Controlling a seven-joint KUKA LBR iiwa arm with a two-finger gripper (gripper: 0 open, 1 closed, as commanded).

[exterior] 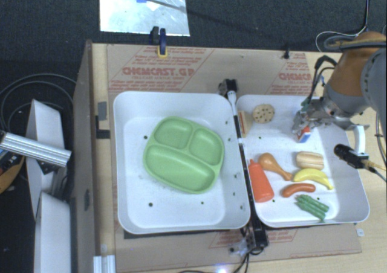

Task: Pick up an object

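Note:
My gripper [304,125] hangs low over the back right of the right bin [354,208], at the end of the grey and orange arm. Directly under its tip is a small red, white and blue object [303,135], touching or nearly touching it; I cannot make out whether it is gripped. Other toy foods lie in the same bin: a round cookie [263,112], a drumstick [273,165], a bread roll [309,159], a banana [312,176], a sausage [298,189], green beans [312,205] and an orange carrot-like piece [261,182].
The left bin [130,205] holds a green divided plate [184,154]. A tan slice [243,123] leans at the right bin's left wall by the divider. A black part [347,155] of the arm juts over the bin's right rim.

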